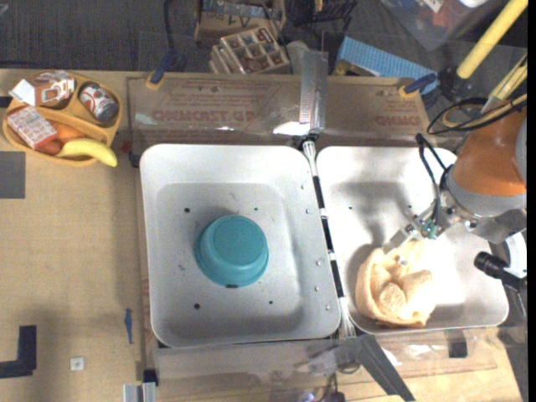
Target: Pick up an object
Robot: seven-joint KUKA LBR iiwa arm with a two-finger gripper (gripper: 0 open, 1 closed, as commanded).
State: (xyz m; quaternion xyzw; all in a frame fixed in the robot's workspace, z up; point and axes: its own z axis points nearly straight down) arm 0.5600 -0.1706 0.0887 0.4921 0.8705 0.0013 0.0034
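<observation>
A teal bowl [233, 250] lies upside down in the middle of the left bin [167, 182]. A soft tan, cream-coloured object [395, 287] sits at the near side of the right bin [368, 174]. My gripper [419, 228] reaches in from the right and hangs low over the right bin, just above the tan object's upper right edge. The grey arm with its orange band [494, 162] stands over the right bin's right side. I cannot make out whether the gripper touches the tan object.
A yellow tray [25, 141] with a banana, cans and a box rests on the bench at the far left. Cardboard and a metal strip run behind both bins. Black cables hang beside the arm at the right.
</observation>
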